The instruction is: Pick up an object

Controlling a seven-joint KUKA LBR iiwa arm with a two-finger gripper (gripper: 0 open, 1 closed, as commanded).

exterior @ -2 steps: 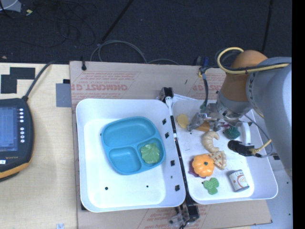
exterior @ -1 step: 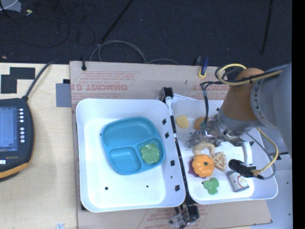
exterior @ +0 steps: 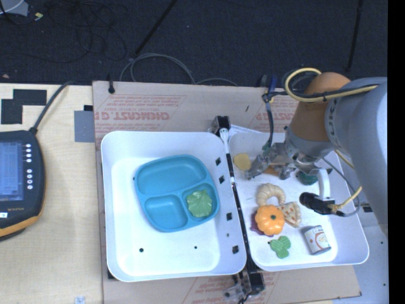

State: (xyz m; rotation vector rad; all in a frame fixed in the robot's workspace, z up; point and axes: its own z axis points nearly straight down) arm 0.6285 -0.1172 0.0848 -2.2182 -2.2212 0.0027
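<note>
The gripper [exterior: 273,163] hangs low over the back of the right bin [exterior: 354,249], placed to work among the loose items there; whether it is apart or together cannot be told. The croissant [exterior: 271,192] lies just in front of it, the orange pumpkin [exterior: 269,220] beyond. The blue tray [exterior: 169,192] in the left bin [exterior: 120,233] is well apart.

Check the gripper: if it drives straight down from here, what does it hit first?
Probably bare floor of the right bin, under the gripper. The yellow disc lies just left and the croissant below; depth from this slant is uncertain.
</note>
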